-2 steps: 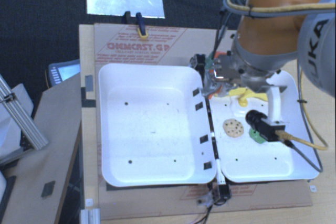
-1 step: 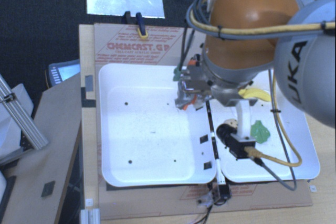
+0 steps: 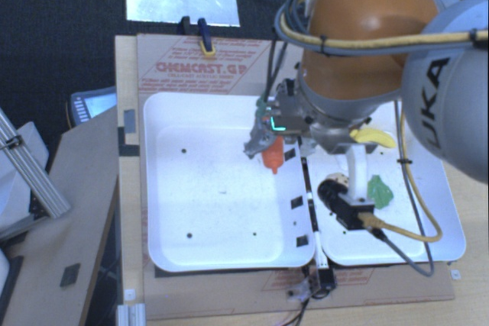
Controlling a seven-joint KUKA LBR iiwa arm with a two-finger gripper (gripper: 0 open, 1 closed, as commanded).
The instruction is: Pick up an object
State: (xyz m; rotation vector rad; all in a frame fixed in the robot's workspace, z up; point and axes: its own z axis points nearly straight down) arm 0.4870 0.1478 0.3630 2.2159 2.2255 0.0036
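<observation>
My gripper hangs over the right side of the left white bin, close to the divider between the bins. A small orange object sticks out below the grey fingers, which are shut on it. It appears lifted off the bin floor. The arm's orange band and wrist hide the upper part of the gripper.
The right white bin holds a yellow banana-like piece near its back and a green object in the middle. A small pale item lies beside the green one. A cardboard sheet lies behind the bins.
</observation>
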